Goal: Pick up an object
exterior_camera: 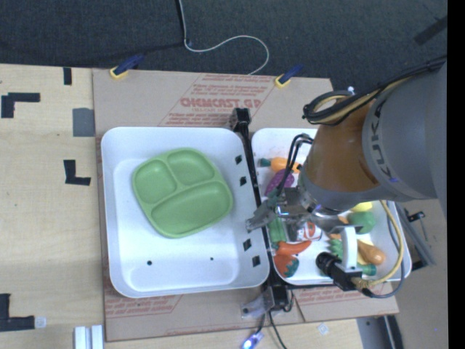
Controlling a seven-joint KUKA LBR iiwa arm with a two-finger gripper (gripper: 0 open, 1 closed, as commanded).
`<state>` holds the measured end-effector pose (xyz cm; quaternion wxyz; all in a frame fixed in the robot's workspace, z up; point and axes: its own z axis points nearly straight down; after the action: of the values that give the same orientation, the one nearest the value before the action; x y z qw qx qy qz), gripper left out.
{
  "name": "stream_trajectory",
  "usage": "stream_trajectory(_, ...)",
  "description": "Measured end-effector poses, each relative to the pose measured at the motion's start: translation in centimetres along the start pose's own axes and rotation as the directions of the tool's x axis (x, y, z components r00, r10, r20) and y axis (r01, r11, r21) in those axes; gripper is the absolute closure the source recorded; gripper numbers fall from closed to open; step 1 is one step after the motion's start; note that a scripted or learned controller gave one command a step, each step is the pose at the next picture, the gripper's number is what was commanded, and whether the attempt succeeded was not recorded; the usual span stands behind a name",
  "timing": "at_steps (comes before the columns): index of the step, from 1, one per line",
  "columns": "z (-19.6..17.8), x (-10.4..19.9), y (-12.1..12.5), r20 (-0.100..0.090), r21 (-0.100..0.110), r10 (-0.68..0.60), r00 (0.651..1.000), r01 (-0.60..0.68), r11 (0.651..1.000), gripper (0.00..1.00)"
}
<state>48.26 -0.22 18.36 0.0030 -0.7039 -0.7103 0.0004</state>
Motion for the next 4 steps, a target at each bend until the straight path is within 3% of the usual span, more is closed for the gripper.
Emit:
stream_trajectory(1, -1.0, -0.4, 0.0, 0.003, 0.001, 0.007, 1.000, -0.007, 1.000, 1.00)
stream_trajectory(2, -10.9, 3.9, 0.2, 0.001, -0.013, 0.001, 1.000, -0.001, 1.000, 1.00)
stream_trajectory(3, -19.7, 9.6, 0.2, 0.002, -0.009, 0.003, 1.000, -0.003, 1.000, 1.00)
stream_trajectory(4, -34.8, 13.0, 0.1, -0.002, -0.022, 0.003, 1.000, -0.003, 1.000, 1.00)
